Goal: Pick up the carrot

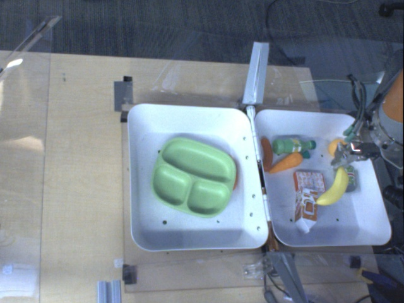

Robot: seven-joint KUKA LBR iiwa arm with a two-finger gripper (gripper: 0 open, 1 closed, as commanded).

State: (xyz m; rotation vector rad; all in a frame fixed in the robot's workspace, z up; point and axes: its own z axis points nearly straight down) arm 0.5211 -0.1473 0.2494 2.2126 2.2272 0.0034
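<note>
The orange carrot (pixel 285 163) lies at a slant in the upper left part of the right bin (pixel 372 229). It sits just below a green bottle (pixel 293 146) and beside a reddish sausage (pixel 266 152). My gripper (pixel 348 151) hangs over the bin's upper right part, well to the right of the carrot and apart from it. It is above the top end of a banana (pixel 333 188) and next to a small yellow-orange item (pixel 334 146).
A red and white carton (pixel 307 196) lies below the carrot, with the banana to its right. The left bin (pixel 142 169) holds a green divided plate (pixel 194 177). A metal rail (pixel 255 74) stands behind the gap between the bins.
</note>
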